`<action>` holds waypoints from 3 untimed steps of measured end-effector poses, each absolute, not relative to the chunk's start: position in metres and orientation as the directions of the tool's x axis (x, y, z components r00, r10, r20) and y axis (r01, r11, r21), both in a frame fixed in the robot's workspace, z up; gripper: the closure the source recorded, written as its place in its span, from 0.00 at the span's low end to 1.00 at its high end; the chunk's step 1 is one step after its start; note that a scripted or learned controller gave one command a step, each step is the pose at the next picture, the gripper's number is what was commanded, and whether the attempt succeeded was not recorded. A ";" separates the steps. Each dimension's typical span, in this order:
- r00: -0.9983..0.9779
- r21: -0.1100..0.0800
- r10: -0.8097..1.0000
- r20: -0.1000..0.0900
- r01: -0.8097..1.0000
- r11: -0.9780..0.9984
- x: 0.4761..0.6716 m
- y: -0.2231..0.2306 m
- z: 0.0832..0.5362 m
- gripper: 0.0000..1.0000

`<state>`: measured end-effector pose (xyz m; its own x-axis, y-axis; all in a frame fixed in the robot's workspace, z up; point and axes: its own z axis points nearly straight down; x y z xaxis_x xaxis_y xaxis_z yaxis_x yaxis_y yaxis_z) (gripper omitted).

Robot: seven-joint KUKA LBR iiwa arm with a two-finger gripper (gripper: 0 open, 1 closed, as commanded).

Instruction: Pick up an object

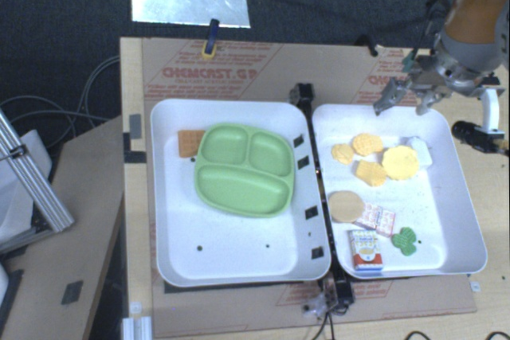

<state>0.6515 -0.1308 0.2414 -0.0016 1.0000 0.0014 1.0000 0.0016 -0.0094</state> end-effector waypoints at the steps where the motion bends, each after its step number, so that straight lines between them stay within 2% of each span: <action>1: -0.003 0.002 1.000 0.000 1.000 0.003 0.654 -0.131 0.249 0.00; 3: -0.001 -0.002 1.000 0.000 1.000 0.001 0.646 -0.123 0.140 0.00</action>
<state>0.6465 -0.1232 0.1395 -0.0012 1.0000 0.0005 1.0000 0.0012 -0.0020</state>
